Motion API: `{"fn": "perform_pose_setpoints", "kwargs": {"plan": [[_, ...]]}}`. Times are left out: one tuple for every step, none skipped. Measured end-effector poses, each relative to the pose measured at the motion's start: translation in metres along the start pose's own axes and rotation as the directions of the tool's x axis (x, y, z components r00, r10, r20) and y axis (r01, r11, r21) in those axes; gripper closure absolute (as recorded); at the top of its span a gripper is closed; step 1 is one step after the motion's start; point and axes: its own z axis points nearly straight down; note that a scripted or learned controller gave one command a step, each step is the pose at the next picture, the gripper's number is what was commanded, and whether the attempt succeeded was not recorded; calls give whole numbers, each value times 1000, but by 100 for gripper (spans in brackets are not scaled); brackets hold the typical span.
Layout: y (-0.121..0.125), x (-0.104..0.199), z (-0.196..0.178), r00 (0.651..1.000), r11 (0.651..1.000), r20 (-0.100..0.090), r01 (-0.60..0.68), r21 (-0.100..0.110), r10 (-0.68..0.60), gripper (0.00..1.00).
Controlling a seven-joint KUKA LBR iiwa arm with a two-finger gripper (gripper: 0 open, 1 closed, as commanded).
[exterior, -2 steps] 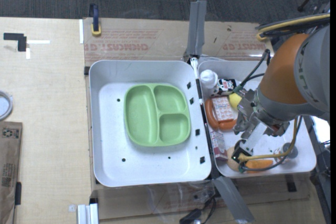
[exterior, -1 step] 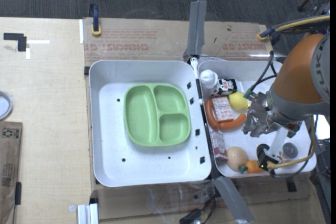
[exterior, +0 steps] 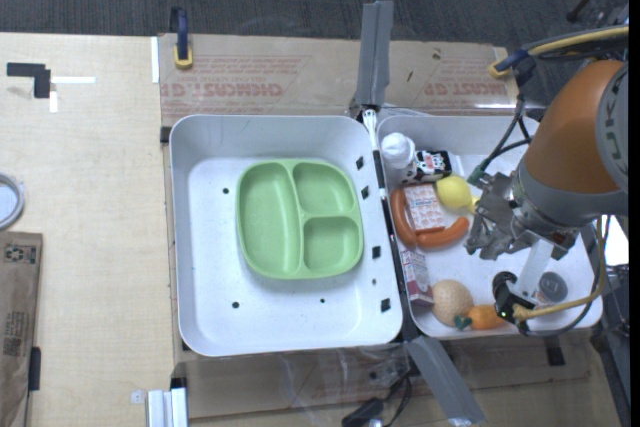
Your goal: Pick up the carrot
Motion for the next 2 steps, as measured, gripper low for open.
{"fn": "perform_pose_setpoints", "kwargs": {"plan": [[1,-1,-8,1000,1000,3,-2,2,2,100],[2,-1,-15,1000,1000,6,-2,5,2,100]]}}
